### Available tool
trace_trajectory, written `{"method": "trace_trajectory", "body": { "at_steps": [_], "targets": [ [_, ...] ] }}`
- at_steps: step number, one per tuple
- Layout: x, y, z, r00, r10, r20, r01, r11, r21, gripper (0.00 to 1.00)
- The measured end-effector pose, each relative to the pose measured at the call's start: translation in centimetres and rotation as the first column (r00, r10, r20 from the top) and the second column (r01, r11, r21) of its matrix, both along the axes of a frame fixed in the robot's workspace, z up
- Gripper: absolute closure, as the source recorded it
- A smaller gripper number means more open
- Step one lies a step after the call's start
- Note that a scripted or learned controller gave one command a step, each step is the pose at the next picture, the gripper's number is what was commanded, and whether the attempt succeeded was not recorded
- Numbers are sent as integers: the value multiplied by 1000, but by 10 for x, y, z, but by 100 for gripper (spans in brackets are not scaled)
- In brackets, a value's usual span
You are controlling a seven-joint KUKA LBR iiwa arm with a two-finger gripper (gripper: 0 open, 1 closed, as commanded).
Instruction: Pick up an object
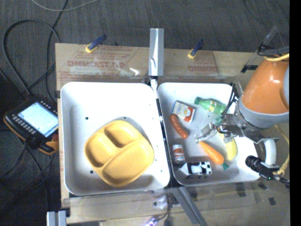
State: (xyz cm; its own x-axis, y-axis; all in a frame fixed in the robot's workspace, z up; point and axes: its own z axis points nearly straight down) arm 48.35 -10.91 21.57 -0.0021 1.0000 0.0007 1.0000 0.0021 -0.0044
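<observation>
While my tool (210,132) hangs spread in the right bin (164,98) above the carrot (211,153), I see a sausage (179,126), bottle (210,105), carton (183,110) there; the left bin (75,98) holds a yellow tray (119,152).

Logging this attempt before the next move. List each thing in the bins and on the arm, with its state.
gripper: low over the right bin, nothing seen between its fingers
yellow divided plate: right way up in the left bin
green bottle: lying on its side
carrot: lying flat, free
sausage: lying flat by the bin's left wall
small can: upright
black and white carton: lying on its side
orange carton: lying flat
banana: lying flat
</observation>
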Motion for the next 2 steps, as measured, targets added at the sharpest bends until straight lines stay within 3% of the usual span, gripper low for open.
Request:
{"method": "trace_trajectory", "body": {
  "at_steps": [1,2],
  "targets": [
    [0,19,115,948,-317,3,317,948,-3,0],
    [0,13,54,967,-255,0,255,967,-2,0]
  ]
}}
